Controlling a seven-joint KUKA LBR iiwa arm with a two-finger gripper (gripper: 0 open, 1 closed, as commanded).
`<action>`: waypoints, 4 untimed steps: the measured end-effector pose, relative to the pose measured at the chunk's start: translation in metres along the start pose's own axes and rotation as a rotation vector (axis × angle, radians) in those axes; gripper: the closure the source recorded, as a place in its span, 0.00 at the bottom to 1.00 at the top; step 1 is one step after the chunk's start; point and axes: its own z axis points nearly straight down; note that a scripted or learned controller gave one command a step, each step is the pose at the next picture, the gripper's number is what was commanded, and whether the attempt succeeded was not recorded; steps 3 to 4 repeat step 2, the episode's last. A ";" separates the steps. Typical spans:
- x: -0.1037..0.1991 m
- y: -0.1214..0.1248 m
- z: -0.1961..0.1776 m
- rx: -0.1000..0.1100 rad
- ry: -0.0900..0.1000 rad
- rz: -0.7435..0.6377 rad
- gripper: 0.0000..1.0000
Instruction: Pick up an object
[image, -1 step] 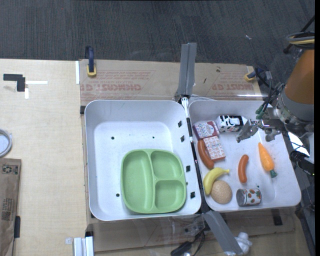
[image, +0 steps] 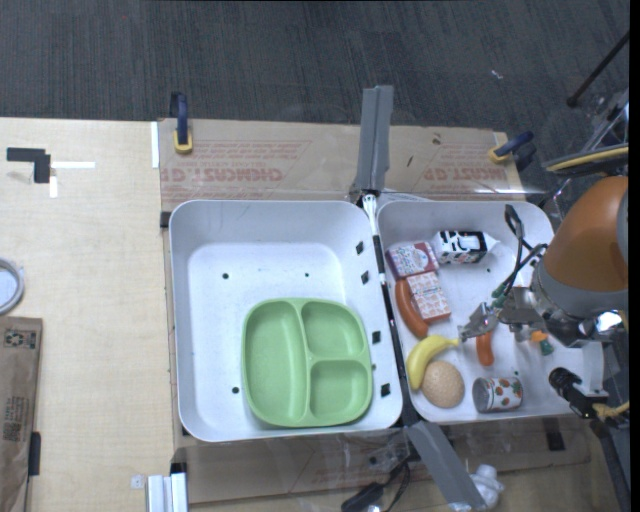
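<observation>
The right bin (image: 530, 225) holds several small items. At the back lies a black-and-white cow toy (image: 462, 245), with two red-and-white packets (image: 412, 258) (image: 430, 296) and a red sausage (image: 408, 308) to its left. Toward the front are a yellow banana (image: 428, 355), a tan round roll (image: 443, 383) and a small can (image: 497, 393). A small orange carrot (image: 485, 348) lies mid-bin. My gripper (image: 484, 322) hangs low over the bin's right half, just above the carrot's upper end. Whether it touches the carrot is unclear.
The left bin (image: 200, 300) holds a green divided plate (image: 307, 360). The grey arm with its orange band (image: 595, 245) covers the right bin's right side. Clamps (image: 180, 135) (image: 512, 148) sit on the cardboard behind the bins.
</observation>
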 end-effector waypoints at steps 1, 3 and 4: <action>0.000 0.000 -0.009 0.001 0.000 0.003 1.00; 0.024 0.009 -0.109 -0.001 -0.002 0.113 1.00; 0.024 0.009 -0.109 -0.001 -0.002 0.113 1.00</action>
